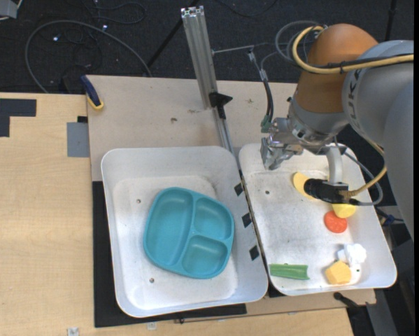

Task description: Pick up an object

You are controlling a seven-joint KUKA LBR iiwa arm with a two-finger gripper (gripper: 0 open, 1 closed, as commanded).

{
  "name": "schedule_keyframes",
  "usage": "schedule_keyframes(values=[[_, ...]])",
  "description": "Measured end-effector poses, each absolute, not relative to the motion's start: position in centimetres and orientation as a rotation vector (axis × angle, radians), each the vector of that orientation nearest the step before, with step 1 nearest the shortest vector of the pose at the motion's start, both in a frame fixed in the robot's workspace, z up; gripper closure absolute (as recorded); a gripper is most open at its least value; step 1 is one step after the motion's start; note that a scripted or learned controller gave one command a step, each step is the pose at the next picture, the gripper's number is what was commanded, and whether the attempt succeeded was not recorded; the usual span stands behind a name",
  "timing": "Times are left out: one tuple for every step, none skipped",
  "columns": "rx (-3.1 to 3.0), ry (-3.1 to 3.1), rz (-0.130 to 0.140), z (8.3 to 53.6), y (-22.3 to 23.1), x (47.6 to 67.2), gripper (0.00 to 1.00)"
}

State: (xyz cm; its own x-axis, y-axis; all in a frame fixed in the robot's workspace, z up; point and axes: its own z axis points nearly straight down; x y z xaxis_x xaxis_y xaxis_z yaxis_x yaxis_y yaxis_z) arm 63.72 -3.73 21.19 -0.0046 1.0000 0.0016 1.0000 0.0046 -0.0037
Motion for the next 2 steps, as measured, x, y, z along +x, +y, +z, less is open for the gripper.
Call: schedule_keyframes(values=[[-2.213, -2.225, 0.0, 22.6, 1.4, 63.1, 1.0], [-2.214, -2.225, 0.001, 22.1, 7.1, 63.2, 1.0]])
